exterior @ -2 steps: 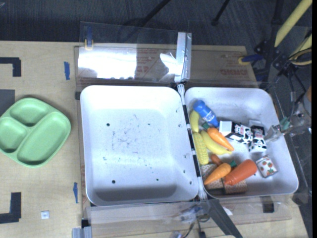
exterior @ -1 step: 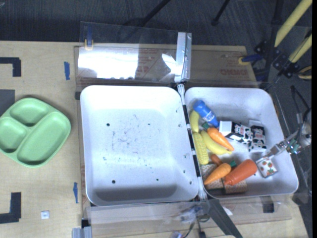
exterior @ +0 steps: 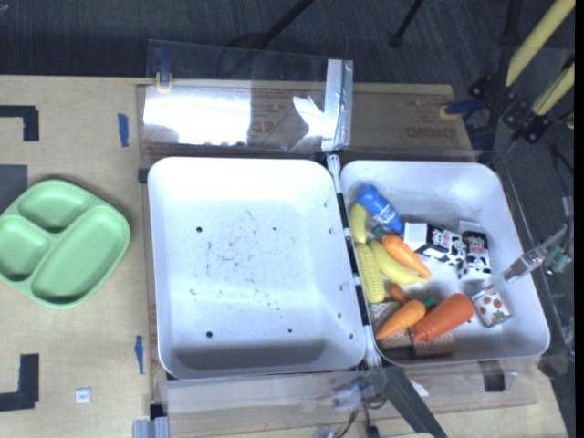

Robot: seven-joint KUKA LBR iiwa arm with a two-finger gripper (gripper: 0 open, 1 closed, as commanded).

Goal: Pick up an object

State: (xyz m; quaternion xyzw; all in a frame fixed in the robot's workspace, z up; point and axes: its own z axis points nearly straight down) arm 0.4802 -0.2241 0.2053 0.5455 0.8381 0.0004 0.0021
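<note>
Pale wooden counter (exterior: 82, 108) carries everything, with dark floor behind it. At the far left lies one green plate (exterior: 62, 242) with three compartments. Next come two white bins. The left bin (exterior: 246, 254) has nothing to pick, so the task's thing must come from the right bin (exterior: 438, 181).

In it I count one blue bottle (exterior: 378, 208), two yellow pieces (exterior: 372, 272) along the left wall, three orange carrots (exterior: 447, 313), perhaps three black-and-white printed packs (exterior: 461, 245) that are hard to separate, and one small spotted box (exterior: 494, 307).

At the right rim, a thin grey metal part seems to be the gripper (exterior: 545, 261). I cannot tell if it is released or clenched, and nothing is seen in it.

I think the spotted box is the best target, because it lies apart from the pile. The gripper should come straight down over it and close across its narrow side, away from the bin wall.
</note>
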